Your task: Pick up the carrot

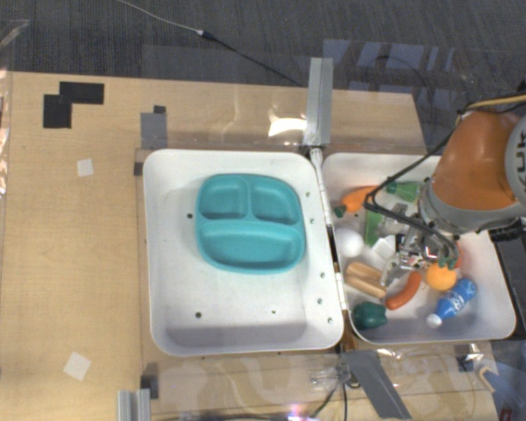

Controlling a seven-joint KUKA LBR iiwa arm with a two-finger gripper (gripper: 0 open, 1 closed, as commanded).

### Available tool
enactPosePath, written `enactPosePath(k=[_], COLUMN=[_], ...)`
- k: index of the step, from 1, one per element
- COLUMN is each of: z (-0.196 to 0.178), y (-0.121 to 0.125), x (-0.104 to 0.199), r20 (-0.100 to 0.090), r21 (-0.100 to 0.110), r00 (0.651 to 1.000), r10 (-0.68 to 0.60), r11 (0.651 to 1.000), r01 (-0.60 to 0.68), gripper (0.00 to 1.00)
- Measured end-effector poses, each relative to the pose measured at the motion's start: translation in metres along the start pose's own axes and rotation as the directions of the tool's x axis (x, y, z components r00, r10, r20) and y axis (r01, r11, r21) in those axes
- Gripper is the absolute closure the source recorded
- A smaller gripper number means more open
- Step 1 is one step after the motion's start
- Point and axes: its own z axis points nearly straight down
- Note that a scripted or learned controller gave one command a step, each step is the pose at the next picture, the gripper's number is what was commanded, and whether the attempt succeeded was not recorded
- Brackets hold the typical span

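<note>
Reaching in from 3 o'clock, the arm (482,169) is positioned over the right bin (505,323), with the gripper (409,266) lowered among the items near the bin's centre. The step in hand is judged to be the approach to a grasp; nothing is seen lifted. Whether the gripper is open or closed cannot be told, since the tip is small and confused with the clutter beneath it.

The carrot (358,200) is taken to be the orange, tapered item with green at one end, lying at about 10 o'clock in the right bin, close to the divider. It lies apart from the gripper, at about 10 o'clock from the tip. A red-orange sausage (403,293) lies just below the gripper, with a tan block (365,278) beside it at 9 o'clock, an orange (441,277) at 3 o'clock, a blue bottle (452,300) at 4 o'clock, and a dark green item (370,315) at 7 o'clock.

If the carrot is correctly identified, the next move is judged to call for a shift towards 10 o'clock, alignment across the carrot's narrow width, and then descent. The nearby sausage could be mistaken for the target.

A green item (401,191) near the carrot is partly hidden by cabling. The teal tray (250,222) is noted in the left bin (171,261) on the desk (70,279).
</note>
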Motion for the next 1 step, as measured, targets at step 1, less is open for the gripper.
enactPosePath(k=[1], z=[0.0132], y=[0.0222], x=[-0.0785], r20=[0.003], r21=[0.006], r00=[0.999], r10=[-0.043], r11=[0.999], r01=[0.043], gripper=[0.00])
